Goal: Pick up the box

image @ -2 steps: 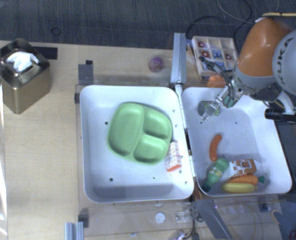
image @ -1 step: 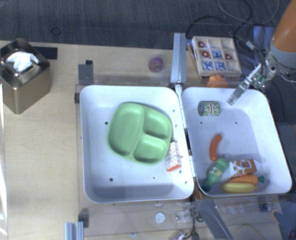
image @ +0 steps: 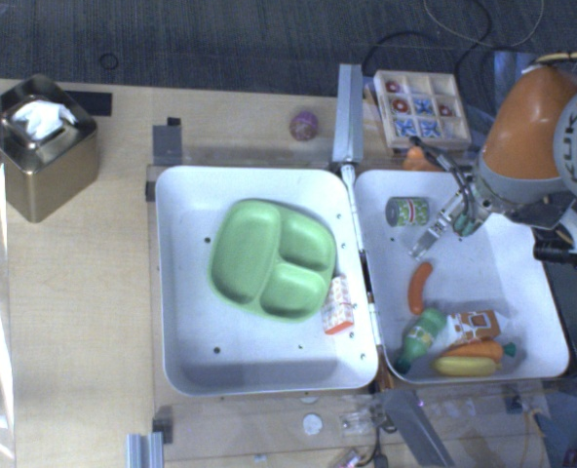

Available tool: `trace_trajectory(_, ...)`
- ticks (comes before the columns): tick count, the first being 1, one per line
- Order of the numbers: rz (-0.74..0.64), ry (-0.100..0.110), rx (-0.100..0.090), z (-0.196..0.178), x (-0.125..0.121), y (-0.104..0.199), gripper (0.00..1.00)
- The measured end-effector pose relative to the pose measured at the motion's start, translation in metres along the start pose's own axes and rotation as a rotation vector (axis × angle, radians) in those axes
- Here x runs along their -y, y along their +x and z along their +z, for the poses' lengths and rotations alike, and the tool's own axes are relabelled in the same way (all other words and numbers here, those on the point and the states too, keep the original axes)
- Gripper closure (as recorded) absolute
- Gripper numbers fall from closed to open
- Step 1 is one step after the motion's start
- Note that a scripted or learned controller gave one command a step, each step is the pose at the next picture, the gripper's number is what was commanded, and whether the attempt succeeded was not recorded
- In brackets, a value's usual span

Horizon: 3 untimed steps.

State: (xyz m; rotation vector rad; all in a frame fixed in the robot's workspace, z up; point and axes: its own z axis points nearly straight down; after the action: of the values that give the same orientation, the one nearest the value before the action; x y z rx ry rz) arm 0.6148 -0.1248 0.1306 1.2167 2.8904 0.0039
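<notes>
Cardboard, white and red: small box (image: 338, 305) lying at right edge of left bin (image: 201, 359), just beside green tray (image: 272, 257). Likely light, thin-walled, crushable; grip gently across narrow sides. Gripper (image: 433, 232) over right bin (image: 522, 281), well apart; released or clenched, cannot tell.

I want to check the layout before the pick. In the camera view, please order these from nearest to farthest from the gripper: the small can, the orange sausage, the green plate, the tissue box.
From the gripper, above the right bin:
1. Small can, just to its left in the right bin.
2. Orange sausage, below it in the same bin.
3. Green plate, in the left bin.
4. Tissue box, on the bench at far left.
</notes>
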Motion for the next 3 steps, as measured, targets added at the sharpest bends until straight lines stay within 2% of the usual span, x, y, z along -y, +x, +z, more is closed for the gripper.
trace_trajectory(1,0.34,-0.003,0.003,0.043,-0.041,0.002,0.0)
trace_trajectory(2,0.505,0.037,-0.017,0.043,-0.053,-0.013,0.0)
trace_trajectory(3,0.513,0.033,-0.023,0.043,-0.049,-0.018,0.0)
